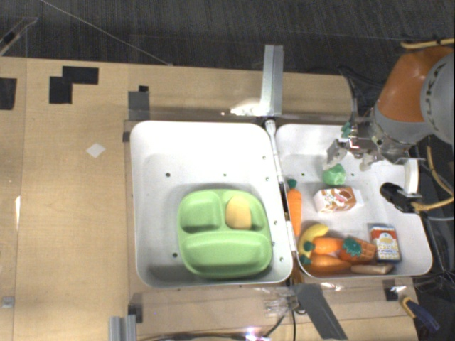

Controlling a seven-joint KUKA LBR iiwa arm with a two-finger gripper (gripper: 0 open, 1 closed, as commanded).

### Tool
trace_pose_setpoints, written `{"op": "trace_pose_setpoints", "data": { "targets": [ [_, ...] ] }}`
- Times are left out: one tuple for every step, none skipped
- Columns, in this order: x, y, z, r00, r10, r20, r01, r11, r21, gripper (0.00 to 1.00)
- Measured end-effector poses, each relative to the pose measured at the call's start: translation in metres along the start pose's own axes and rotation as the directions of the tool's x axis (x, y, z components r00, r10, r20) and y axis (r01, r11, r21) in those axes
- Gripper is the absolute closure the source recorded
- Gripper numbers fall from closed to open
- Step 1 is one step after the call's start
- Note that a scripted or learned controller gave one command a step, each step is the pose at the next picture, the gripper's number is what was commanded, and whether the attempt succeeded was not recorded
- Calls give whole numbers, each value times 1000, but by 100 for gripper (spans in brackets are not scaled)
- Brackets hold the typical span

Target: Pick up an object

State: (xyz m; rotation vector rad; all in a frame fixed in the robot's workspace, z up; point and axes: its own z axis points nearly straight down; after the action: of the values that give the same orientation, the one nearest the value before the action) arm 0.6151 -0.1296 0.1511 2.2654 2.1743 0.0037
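My gripper (350, 155) hangs over the far part of the right bin (306, 142), below the grey wrist and orange band. Its fingers stand spread and open, with nothing between them. A small green object (335, 174) lies on the bin floor just in front of the left fingertip; whether they touch I cannot tell. In front of that lies a white packet with red print (335, 199). An orange carrot (293, 206) rests along the bin's left wall.
The right bin's front holds a banana (313, 232), orange toy foods (328, 255), a teal piece (352, 247), a small carton (382, 241) and a brown stick (371, 268). The left bin (156, 162) holds a green divided tray (213, 251) with a yellow fruit (239, 212).
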Motion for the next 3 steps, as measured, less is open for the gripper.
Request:
{"op": "trace_pose_setpoints", "data": {
  "targets": [
    [1,0,55,991,-136,1,136,991,-4,0],
    [43,36,28,991,-133,1,133,991,-4,0],
    [-18,34,62,991,-131,4,131,991,-8,0]
  ]
}}
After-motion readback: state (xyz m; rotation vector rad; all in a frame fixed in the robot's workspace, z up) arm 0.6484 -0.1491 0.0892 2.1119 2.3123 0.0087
